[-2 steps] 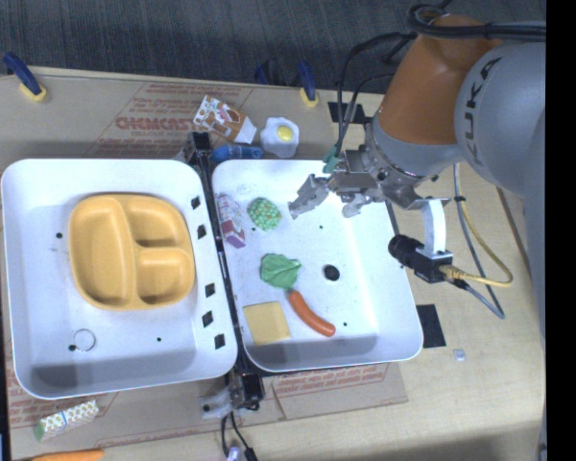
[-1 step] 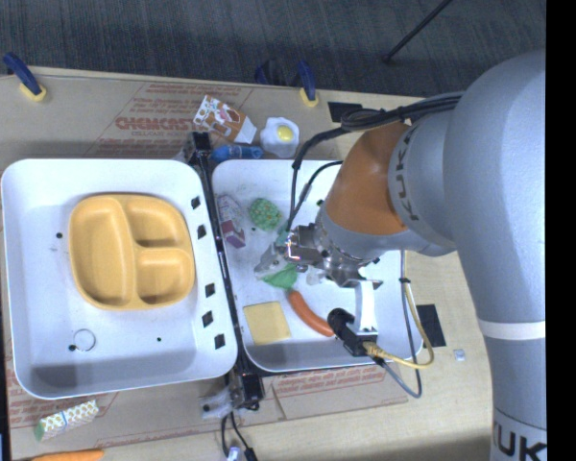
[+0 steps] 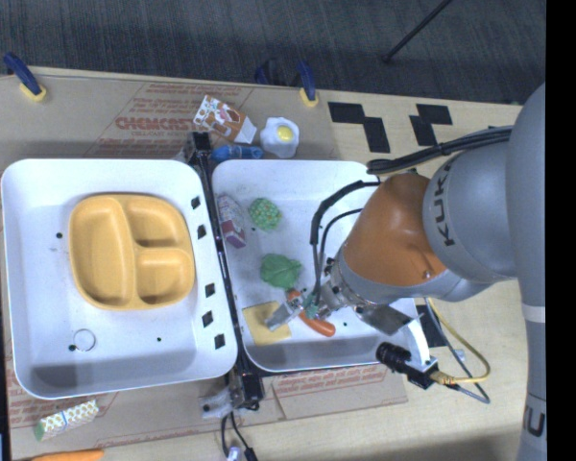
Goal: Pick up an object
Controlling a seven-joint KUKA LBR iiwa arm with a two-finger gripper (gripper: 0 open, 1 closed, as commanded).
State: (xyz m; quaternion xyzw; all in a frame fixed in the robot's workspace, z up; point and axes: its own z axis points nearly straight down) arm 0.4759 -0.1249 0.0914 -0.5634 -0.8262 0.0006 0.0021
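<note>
Down at the near edge of the right bin (image 3: 350, 176) I have the gripper (image 3: 305, 307) lowered among the small items, the arm (image 3: 432, 233) reaching in from the right with its orange band tipped over the bin so the wrist points down and leftward. It sits right at an orange, carrot-like piece (image 3: 319, 327), with a yellow wedge (image 3: 265, 321) just beside it on the left. Whether the tool is clamped on anything or hanging loose I cannot tell; the tip is a small clutter of metal and colour from up here, so I will not claim a catch.

Any of the loose pieces would do for the pick, and the nearest candidates are those two. A dark green leafy piece (image 3: 280, 271) lies just above them, a paler green round one (image 3: 264, 212) farther back, and a purple-and-white packet (image 3: 232, 221) rests against the left wall (awkward to reach, pressed that close to the divider).

The left bin (image 3: 38, 200) holds a yellow divided tray (image 3: 132, 250), well apart from the work. I judge the low, slanted approach suits things lying flat on the bin floor.
</note>
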